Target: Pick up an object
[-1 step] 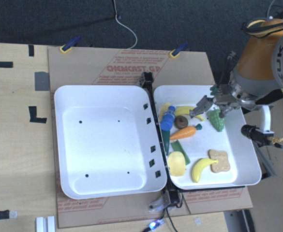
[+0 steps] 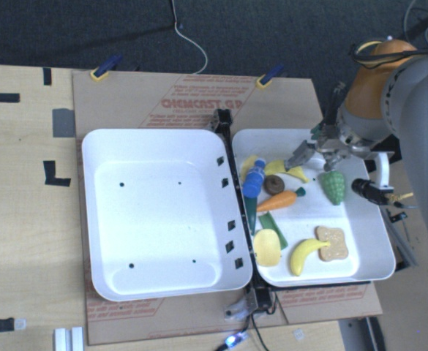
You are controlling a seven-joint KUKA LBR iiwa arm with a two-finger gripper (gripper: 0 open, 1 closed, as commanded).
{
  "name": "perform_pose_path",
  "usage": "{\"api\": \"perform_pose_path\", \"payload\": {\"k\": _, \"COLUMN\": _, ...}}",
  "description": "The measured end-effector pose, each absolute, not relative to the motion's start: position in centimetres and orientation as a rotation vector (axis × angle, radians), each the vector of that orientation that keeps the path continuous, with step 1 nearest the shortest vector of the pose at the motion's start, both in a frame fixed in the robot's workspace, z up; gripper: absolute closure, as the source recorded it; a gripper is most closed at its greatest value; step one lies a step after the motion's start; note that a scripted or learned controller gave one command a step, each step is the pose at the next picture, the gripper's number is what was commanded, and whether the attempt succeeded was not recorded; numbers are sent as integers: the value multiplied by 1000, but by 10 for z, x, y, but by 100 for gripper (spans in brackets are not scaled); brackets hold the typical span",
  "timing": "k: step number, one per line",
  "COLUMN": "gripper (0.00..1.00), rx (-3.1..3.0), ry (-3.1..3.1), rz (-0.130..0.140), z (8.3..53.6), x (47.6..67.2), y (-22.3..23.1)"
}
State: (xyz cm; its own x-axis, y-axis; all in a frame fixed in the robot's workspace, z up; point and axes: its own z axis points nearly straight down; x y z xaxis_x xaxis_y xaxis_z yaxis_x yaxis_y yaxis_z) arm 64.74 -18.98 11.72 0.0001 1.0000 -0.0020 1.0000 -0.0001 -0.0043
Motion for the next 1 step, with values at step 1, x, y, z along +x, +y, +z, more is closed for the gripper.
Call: {"api": "perform_pose_path", "payload": {"k": 1, "gripper": 0, "rx": -2215, "ry": -2226, "rz": -1, "z": 83, "x": 669, "y": -152}}
